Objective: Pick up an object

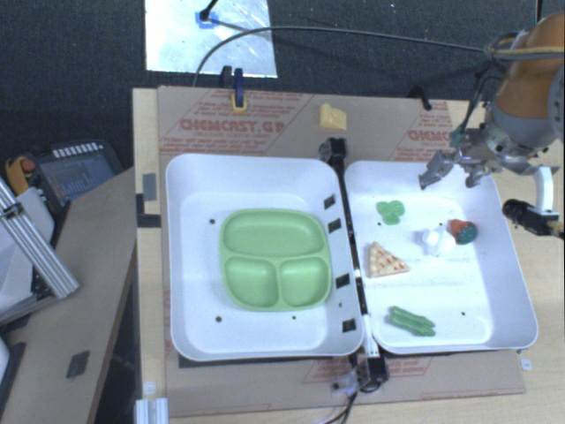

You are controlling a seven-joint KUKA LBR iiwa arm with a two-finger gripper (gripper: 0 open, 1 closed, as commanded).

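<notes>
Five small things lying loose in the right bin (494,325), well apart mostly. Green round piece (390,208) near the far side, flat. White lump (436,240) in the middle, just beside a red piece with a dark green end (462,230) (touching or not, cannot tell). Pizza slice (385,261), tan and speckled, flat, point toward the far side, close to the bin's left wall. Green pod-like piece (412,321), long and knobbly, lying slantwise near the front edge.

Gripper (453,173) above right bin (503,263)
</notes>
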